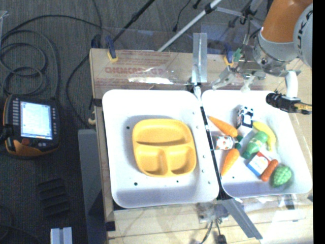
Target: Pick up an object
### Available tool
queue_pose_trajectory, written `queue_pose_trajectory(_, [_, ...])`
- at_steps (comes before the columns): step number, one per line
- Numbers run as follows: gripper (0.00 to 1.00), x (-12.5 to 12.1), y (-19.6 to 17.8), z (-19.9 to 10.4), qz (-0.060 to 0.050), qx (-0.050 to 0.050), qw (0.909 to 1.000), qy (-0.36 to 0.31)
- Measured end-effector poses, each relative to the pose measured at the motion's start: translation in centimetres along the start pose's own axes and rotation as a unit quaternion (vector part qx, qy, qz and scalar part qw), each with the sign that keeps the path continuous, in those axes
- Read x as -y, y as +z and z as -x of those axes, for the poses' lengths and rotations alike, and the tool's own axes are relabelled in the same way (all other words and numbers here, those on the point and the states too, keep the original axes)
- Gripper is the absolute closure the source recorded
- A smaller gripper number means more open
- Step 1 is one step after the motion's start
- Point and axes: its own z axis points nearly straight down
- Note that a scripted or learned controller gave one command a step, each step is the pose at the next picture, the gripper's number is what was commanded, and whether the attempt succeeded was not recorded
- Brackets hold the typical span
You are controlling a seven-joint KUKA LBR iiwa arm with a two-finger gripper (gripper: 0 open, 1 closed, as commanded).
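The worktop fills the middle of the frame, a pale board with clamps along its upper edge, on dark carpet. On it sit two shallow white bins side by side. The left bin holds a yellow divided tray, three compartments, lying flat at its centre. The right bin carries a cluster of toy foods. The grey arm with its orange band comes in at the upper right, and the gripper hangs over the upper rim of the right bin, above and apart from the toys (whether it is open or closed I cannot tell). At the left edge of the frame a teach pendant lies on the floor, screen lit, cables looping above it.

In the right bin, two carrots: one slanting near the divider, one below it. A yellow banana lies right of a black-and-white toy. A green piece sits centrally, and a green broccoli-like piece lies at the lower right, touching a small orange piece.
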Motion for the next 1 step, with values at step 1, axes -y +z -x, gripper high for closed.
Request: queue_pose_trajectory(1, [0.00, 3.42, 4.45, 6.08, 0.000, 0.001, 0.9857, -0.168])
